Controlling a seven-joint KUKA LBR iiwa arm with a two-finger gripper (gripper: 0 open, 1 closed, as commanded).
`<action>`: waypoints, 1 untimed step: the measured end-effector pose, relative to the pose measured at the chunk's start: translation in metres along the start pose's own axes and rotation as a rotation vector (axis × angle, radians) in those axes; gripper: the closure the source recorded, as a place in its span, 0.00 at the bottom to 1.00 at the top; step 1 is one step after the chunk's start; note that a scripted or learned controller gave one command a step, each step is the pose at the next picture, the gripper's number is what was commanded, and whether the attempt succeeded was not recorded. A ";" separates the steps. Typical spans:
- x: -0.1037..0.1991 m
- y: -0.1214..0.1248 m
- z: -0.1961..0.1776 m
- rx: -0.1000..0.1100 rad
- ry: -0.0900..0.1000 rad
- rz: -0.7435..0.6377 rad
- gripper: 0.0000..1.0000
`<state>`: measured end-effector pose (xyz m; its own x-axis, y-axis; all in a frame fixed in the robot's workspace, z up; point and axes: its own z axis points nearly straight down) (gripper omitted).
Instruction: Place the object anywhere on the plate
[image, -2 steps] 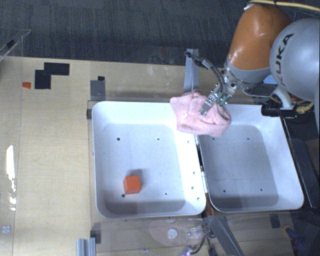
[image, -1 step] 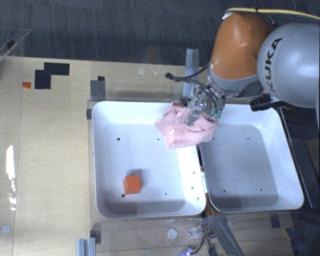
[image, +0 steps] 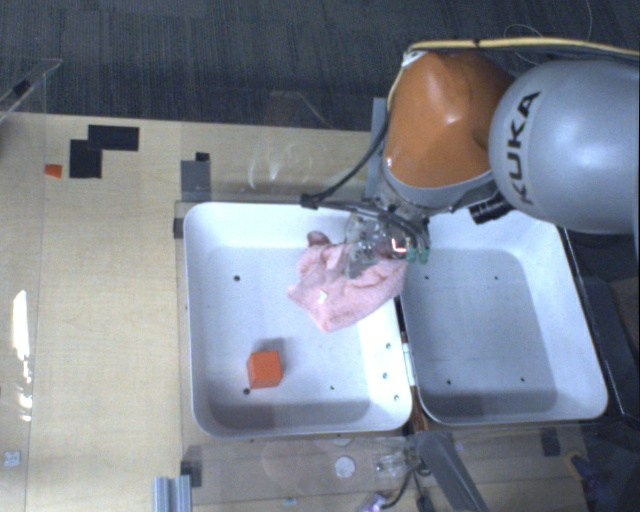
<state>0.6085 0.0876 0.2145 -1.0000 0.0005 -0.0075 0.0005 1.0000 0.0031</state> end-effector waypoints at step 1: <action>0.026 0.040 0.004 0.000 0.001 -0.003 1.00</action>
<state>0.5828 0.1275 0.2108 -1.0000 -0.0022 -0.0068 -0.0023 1.0000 0.0035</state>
